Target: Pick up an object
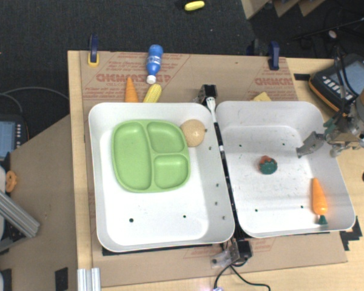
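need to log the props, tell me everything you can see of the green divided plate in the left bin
The green divided plate is pale green, looks like matte plastic, squarish with rounded corners. It has three compartments: one long one on the view's left, two smaller ones stacked on the right. Nothing lies in them. It rests flat in the upper part of the left bin. A tan ball sits at its upper right corner, at or over the rim.
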Robot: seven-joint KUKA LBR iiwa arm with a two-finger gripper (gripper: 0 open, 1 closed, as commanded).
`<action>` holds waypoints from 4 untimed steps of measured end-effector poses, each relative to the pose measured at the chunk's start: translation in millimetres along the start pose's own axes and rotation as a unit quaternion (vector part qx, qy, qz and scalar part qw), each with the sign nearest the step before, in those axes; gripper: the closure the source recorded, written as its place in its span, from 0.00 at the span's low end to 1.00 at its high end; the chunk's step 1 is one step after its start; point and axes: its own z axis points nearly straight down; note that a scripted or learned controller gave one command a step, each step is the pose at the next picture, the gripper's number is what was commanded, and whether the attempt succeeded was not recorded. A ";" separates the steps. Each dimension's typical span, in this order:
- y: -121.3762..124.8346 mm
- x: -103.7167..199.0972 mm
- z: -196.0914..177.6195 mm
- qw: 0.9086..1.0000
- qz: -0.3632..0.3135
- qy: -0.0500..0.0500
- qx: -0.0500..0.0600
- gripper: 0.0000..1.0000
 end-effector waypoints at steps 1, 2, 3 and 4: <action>36.0 60.6 108.2 1.000 -0.003 0.003 0.004 0.00; -7.8 113.8 106.0 1.000 -0.002 0.003 0.004 0.00; -5.5 109.8 95.1 1.000 0.001 0.000 0.000 1.00; 34.7 175.2 -0.7 1.000 -0.004 0.000 -0.006 1.00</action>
